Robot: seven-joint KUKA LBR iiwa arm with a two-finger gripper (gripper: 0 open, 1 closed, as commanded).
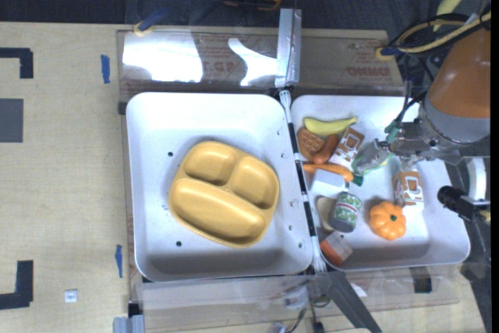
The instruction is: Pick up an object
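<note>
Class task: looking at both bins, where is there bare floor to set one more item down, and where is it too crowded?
Free: the left bin around the yellow tray, mostly its near and left margins. In the right bin, the near right corner beyond the pumpkin. Crowded: the right bin's left half, with banana, carrot and jar.

Arm (468,90) cut off by right edge; jaws' state unclear amid clutter.

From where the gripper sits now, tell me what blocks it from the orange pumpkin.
Nothing visible does. The gripper is in the right bin, up and left of the pumpkin, with bare bin floor between them. The green jar stands just left of the pumpkin, crowding that side.
</note>
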